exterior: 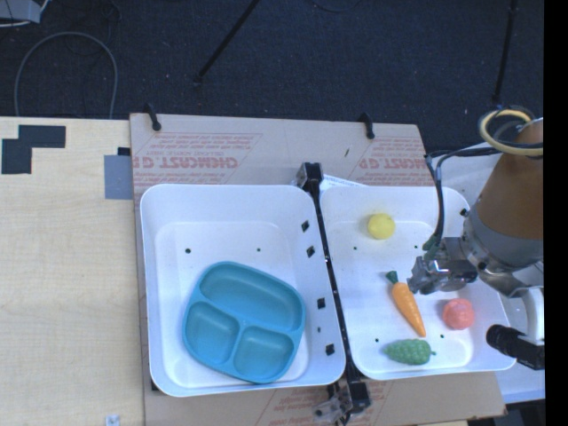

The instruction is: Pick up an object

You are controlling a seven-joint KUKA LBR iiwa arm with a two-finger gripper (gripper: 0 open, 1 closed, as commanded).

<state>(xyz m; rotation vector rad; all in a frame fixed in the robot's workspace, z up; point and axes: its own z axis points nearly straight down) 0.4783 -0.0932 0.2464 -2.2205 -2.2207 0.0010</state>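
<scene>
Grapes (408, 351) are lying nearest, below the jaws (429, 275); whether those are apart I cannot tell. Carrot (408, 307) is sitting just beside them — probably the target — and risking rolling toward the pink ball (458, 313). Lemon (381, 226) is resting beyond.

A single fixed camera looks down at a slant from above the tabletop (62, 282), far enough back to take in both white bins whole. The left bin (160, 238) sits just left of centre, the right bin (355, 327) toward 4 o'clock. Dark floor with cables fills the band toward 12 o'clock. The arm (515, 193) enters from 3 o'clock.
</scene>
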